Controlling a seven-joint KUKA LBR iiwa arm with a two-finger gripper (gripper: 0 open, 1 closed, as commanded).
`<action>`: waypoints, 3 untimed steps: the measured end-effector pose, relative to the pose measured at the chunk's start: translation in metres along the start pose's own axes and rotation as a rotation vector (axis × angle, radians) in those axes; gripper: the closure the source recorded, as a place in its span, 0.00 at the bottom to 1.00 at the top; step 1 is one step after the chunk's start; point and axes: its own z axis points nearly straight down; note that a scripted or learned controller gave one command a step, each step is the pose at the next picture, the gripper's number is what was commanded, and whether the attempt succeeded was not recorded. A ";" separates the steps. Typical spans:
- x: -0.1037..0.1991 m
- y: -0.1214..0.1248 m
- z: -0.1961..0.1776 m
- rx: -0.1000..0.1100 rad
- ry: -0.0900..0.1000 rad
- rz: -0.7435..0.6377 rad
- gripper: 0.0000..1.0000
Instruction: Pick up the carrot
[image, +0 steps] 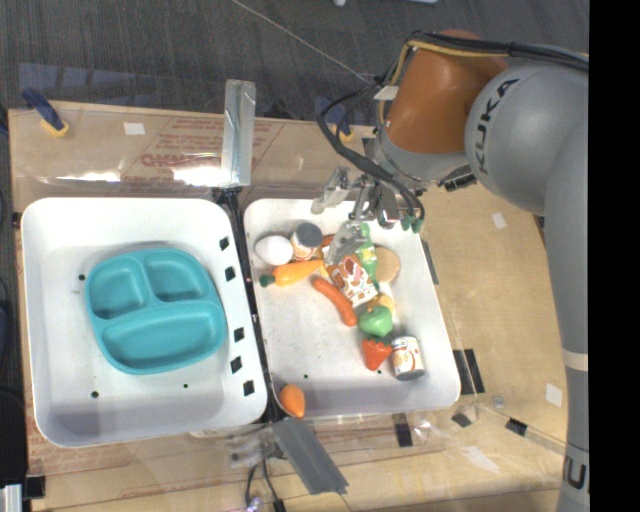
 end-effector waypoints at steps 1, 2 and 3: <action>0.020 0.021 0.086 -0.001 -0.002 0.072 0.00; 0.030 0.033 0.109 -0.002 0.002 0.012 0.00; 0.073 0.034 0.110 -0.001 0.006 0.526 0.00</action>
